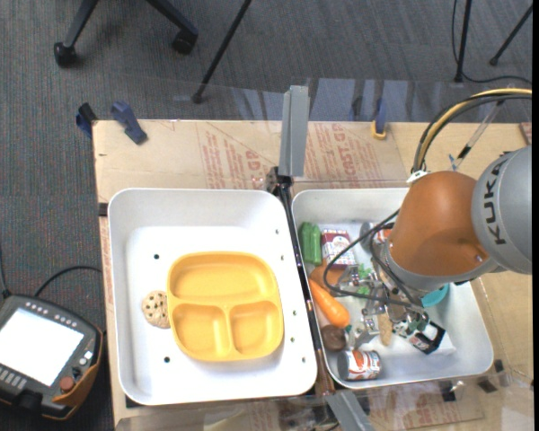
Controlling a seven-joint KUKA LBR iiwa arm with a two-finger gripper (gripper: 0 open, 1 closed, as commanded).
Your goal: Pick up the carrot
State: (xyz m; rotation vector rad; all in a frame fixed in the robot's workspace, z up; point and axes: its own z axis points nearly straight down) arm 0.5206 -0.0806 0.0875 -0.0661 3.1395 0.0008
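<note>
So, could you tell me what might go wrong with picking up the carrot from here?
The carrot lies close to the left wall of the right bin, leaving little room on that side. A green item, a brown lump and a can crowd it, so the gripper might catch one of those instead.

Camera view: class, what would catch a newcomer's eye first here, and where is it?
The yellow tray sits in the left bin with a cookie at its left edge. The arm hangs over the cluttered right bin, where the carrot lies near the left wall.
</note>
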